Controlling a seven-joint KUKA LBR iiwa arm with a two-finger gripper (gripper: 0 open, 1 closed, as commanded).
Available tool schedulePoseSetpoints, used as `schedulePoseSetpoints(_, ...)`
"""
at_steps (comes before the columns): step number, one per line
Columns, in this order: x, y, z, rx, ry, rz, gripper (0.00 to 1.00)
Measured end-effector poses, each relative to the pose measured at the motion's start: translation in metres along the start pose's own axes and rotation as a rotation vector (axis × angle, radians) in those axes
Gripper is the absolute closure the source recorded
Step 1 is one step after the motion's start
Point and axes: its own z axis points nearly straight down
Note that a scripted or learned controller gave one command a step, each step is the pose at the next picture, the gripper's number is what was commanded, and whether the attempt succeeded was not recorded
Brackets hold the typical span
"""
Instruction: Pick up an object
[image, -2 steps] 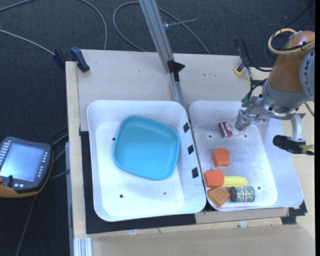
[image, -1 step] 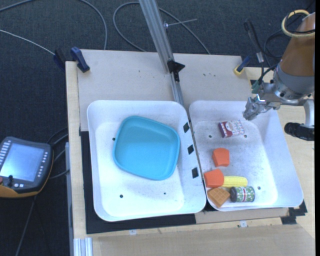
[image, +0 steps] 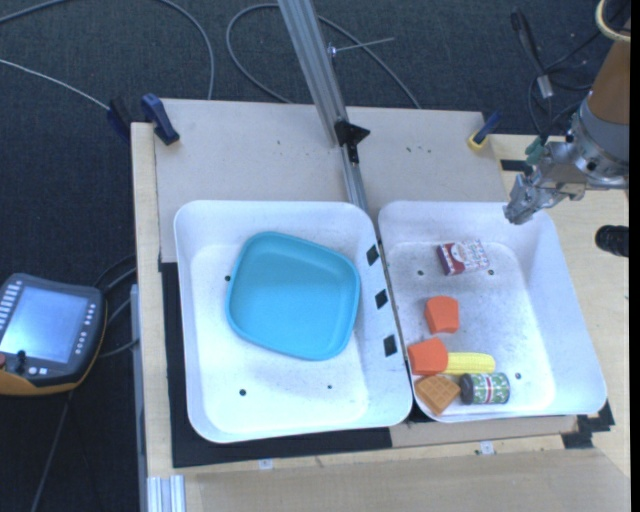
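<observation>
In the right bin (image: 575, 345), six small objects lie in a loose group toward the middle and near edge. Farthest back is a small red-and-white box (image: 462, 257), printed, though its lettering is too small to read. Nearer the front sits an orange block (image: 442, 314), and nearer still a second orange block (image: 428, 355) touches the left end of a yellow corn cob (image: 470, 362). Just below these, a tan waffle-like piece (image: 436, 392) lies against the bin's front left corner, and a small can (image: 485, 388) with a dark lid and a green label lies on its side beside it; the label's writing cannot be made out.

The pincer (image: 521, 208) hangs over the back right rim of this bin, well apart from all six objects; the red-and-white box is the closest to it, lying to its left and nearer the front. Nothing shows between its fingers, and whether they are open or closed cannot be told from this angle.

The left bin (image: 200, 300) holds a blue square plate (image: 293, 295), tilted slightly. Both bins rest on the desk (image: 260, 150), where a grey metal rail (image: 318, 60) slants across the back, and blue clamps (image: 160, 118) grip the far edge. A handheld control pendant (image: 45, 333) with a screen lies on the dark floor to the left.
</observation>
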Motion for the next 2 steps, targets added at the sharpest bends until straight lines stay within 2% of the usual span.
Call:
schedulePoseSetpoints(1,0.042,-0.027,0.006,0.005,0.002,-0.003,1.0)
schedulePoseSetpoints(2,0.089,-0.044,0.022,0.006,0.002,-0.004,1.0)
